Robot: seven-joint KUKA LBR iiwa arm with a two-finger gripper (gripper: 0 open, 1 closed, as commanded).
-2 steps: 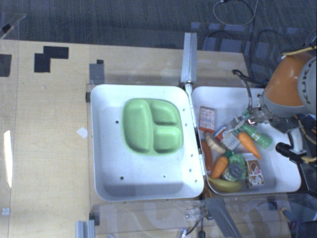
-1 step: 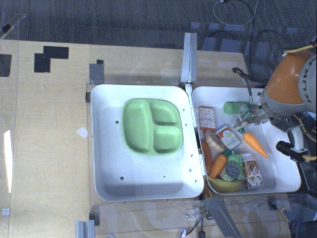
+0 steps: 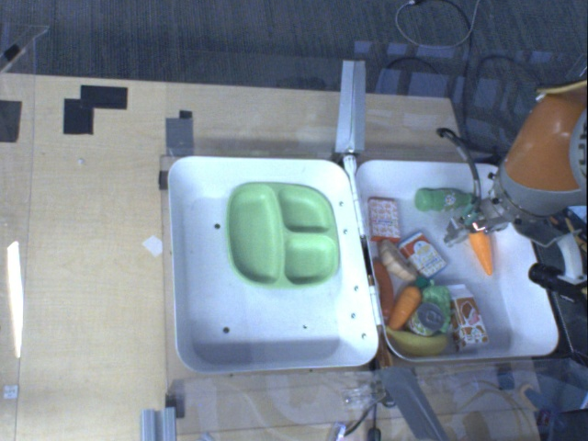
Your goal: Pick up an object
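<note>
The arm reaches in from the right over the right-hand white bin, its orange band sitting above the wrist; the gripper hangs low over the upper part of that bin, and an orange carrot hangs point-down just under the fingers, its top seeming to sit between them, so the fingers look closed on the carrot, though the contact is small in the view; a green bottle lies on its side just left of the gripper, near the bin's back wall; a small red-and-white packet lies near the bin's left wall, with a second printed carton tilted just below and to its right; a pale, stubby item lies beside that carton, too small to name; a second carrot lies slanted in the lower left part of the bin, next to a green item with a round grey top; a yellow banana curves along the bin's front wall, and another small carton lies to its right; the left-hand white bin holds a green divided tray with three compartments, set toward the back; a grey metal bracket stands at the back between the two bins on the wooden bench.
</note>
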